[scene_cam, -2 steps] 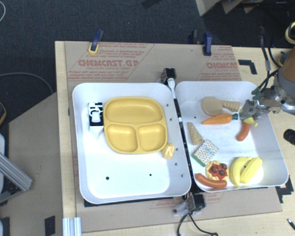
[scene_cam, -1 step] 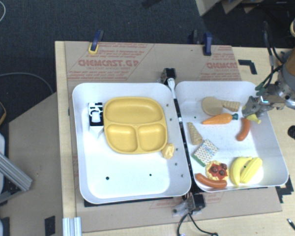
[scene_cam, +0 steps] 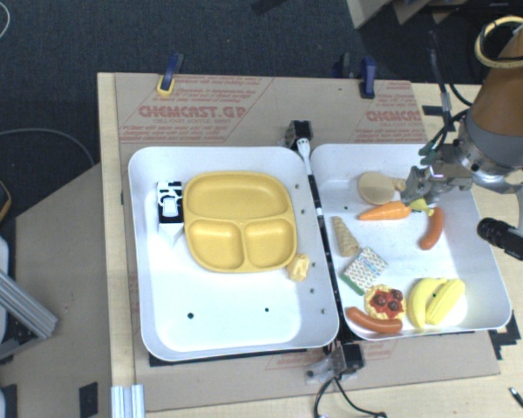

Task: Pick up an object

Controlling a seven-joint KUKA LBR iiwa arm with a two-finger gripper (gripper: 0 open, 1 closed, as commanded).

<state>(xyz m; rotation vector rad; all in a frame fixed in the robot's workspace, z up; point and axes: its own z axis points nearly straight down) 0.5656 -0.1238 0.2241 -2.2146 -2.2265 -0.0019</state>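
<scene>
A single fixed camera looks down at a slant from above the bench [scene_cam: 244, 94], near enough to frame both white bins: left bin [scene_cam: 148, 259], right bin [scene_cam: 484, 273], dark floor beyond the far edge.

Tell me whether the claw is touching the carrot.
Cannot tell. In the camera view the claw sits right at the carrot's green-topped end in the right bin, overlapping it, but no contact or gap shows plainly.
</scene>
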